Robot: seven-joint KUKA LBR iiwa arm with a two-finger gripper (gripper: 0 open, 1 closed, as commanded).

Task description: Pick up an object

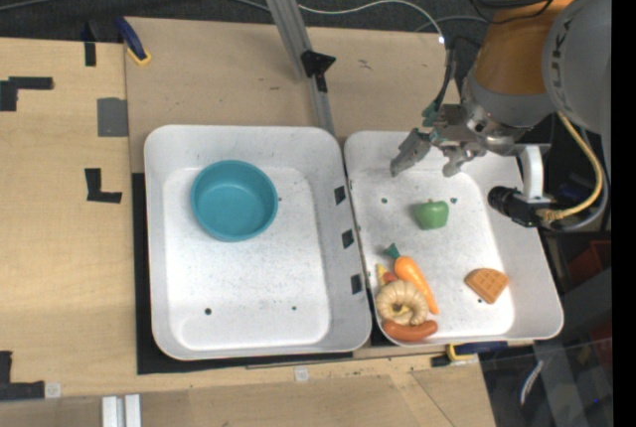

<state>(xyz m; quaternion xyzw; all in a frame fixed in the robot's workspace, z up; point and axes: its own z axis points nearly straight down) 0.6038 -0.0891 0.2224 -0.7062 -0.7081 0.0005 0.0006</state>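
While the arm leans in from the right, this is how the bench stands:

Gripper: the gripper [431, 157] hangs over the back part of the right bin [527, 316], its two fingers pointing down toward the near side.
Jaws: spread wide apart, with only bare white bin floor showing between them; they have hold of nothing.
Arm: the grey arm [586, 38] with its orange band [517, 48] rises behind the jaws and off to their right.
Green object: a small green toy vegetable [431, 214], perhaps a pepper, lies on the bin floor just in front of the jaws, almost in line with the gap, clear of both fingertips.
Carrot: an orange toy carrot [415, 282] with a green top lies further to the near side of the jaws and slightly left, beyond the green object.
Ridged piece: a pale ridged curl [399, 300] sits touching the carrot, on top of a red piece [409, 330] at the near edge of the bin.
Waffle piece: a small brown waffle-like wedge [487, 285] lies toward the near side and to the right of the jaws, apart from the other toys.
Left bin: the left bin [248, 316] lies well to the left of the jaws.
Bowl: a teal bowl [235, 201] sits upright in the left bin, far left of the jaws.
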